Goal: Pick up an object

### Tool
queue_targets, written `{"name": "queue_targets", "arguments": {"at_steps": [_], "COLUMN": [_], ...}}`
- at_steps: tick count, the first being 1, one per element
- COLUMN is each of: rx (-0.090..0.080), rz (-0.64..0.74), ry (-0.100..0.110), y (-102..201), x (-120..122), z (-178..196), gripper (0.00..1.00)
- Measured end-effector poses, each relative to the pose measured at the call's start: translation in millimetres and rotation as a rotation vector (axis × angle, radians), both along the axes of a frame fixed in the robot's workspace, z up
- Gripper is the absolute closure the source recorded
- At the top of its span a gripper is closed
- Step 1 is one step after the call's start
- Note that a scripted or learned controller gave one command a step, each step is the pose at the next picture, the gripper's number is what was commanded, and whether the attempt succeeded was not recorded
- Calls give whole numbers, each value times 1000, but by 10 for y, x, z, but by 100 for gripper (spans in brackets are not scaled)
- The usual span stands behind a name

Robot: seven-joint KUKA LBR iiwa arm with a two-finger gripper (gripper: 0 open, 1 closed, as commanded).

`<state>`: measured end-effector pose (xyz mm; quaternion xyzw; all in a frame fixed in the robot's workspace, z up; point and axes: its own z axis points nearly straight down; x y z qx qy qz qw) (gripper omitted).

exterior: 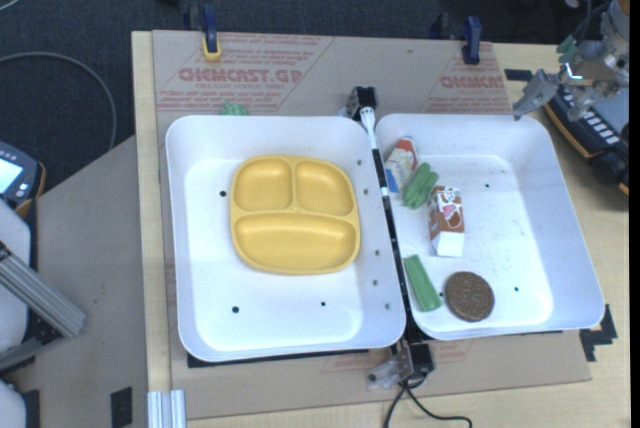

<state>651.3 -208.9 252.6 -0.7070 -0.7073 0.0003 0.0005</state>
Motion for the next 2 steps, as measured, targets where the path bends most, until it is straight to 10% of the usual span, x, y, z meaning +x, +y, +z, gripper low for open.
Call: {"name": "queue_targets", "arguments": {"at_steps": [1, 2], "rx": [4, 3], "rz": [-1, -2], "ry": [6, 4], "y": [382, 787], "x": [-468, -1040], "z": [-1734, -1679], "gripper": [0, 0]}}
